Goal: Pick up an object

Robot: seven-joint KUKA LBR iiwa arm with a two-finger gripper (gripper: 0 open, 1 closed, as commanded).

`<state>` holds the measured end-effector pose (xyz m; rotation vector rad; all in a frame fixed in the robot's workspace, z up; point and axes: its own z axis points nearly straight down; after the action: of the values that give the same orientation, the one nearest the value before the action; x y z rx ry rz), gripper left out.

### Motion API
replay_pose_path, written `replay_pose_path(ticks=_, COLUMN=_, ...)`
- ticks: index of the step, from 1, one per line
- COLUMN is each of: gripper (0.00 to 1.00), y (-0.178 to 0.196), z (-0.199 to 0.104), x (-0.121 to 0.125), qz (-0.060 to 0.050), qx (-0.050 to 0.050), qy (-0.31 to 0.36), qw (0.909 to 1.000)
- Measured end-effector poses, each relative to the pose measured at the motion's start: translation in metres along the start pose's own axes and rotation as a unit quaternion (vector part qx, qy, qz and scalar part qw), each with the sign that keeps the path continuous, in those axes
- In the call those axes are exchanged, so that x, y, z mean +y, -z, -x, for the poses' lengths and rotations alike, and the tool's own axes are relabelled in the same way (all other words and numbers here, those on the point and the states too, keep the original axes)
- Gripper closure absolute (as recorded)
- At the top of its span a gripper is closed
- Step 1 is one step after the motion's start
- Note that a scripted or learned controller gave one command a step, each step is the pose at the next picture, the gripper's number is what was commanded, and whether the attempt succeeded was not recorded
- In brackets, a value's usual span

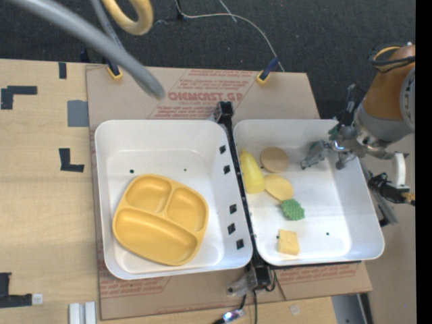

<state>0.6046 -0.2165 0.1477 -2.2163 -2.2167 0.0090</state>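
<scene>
The right bin (358, 245) holds several small toy foods. A yellow banana-like piece (252, 173) lies against its left wall, with a tan round disc (274, 158) and a yellow oval piece (279, 187) beside it. Lower down are a green knobbly piece (292, 210) and a yellow block (288, 242). My gripper (326, 158) hangs over the bin's upper right part, to the right of the tan disc and apart from it. Its fingers are open with nothing between them.
The left bin (108, 140) holds a yellow divided tray (160, 218). A black divider (233, 181) runs between the bins. Grey hoses and a yellow loop (125, 2) cross the top left. Cardboard lies under both bins.
</scene>
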Motion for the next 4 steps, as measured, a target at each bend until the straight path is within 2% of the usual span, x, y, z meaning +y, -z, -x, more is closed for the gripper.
replay_pose_path(ticks=1, gripper=0.0, y=-0.065, z=-0.002, x=0.001, qz=0.002, qx=-0.001, qy=0.001, qw=1.0)
replay_pose_path(ticks=2, gripper=1.0, y=-0.052, z=-0.002, x=0.003, qz=0.004, qx=-0.001, qy=0.001, qw=1.0)
replay_pose_path(ticks=3, gripper=1.0, y=0.006, z=-0.004, x=0.011, qz=0.005, qx=0.0, qy=0.001, qw=1.0)
replay_pose_path(ticks=4, gripper=1.0, y=0.047, z=-0.007, x=0.015, qz=0.005, qx=-0.001, qy=0.001, qw=1.0)
